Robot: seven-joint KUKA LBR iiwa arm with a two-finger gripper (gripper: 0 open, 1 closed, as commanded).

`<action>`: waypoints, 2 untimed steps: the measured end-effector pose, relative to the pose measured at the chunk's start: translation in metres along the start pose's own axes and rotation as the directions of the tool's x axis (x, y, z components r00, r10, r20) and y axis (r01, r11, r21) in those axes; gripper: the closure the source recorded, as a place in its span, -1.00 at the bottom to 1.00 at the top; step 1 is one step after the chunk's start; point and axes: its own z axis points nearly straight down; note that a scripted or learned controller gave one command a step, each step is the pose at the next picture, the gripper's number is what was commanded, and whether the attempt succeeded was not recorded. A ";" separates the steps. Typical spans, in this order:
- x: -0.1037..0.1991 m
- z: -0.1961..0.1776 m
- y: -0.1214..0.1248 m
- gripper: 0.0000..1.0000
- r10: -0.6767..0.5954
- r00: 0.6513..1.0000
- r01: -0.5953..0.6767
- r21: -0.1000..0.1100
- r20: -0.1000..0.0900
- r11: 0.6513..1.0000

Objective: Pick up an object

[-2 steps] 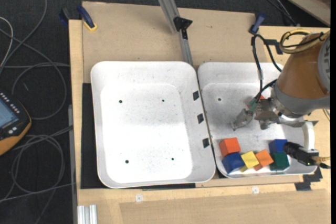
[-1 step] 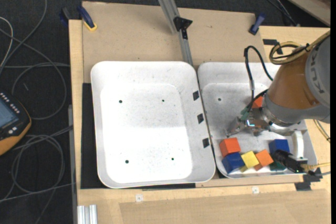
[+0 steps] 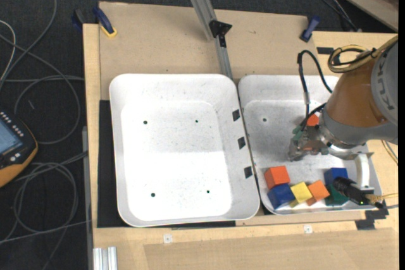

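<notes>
Now you're in the approach: gripper low in the right bin, its grip state unreadable. Orange block sits at its seven o'clock; shift there, descend.

A handheld pendant lies among cables left of the bench.

A single fixed camera looks down at a slant from above the tabletop, far enough back to take in both white bins whole, the tabletop's far edge and left edge, and cable-strewn floor beyond them.
</notes>
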 end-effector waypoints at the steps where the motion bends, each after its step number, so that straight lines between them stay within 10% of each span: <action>1: -0.005 -0.045 0.006 1.00 -0.001 1.000 0.001 -0.005 0.003 1.000; 2: -0.003 -0.108 0.003 1.00 -0.002 1.000 0.002 -0.008 0.003 1.000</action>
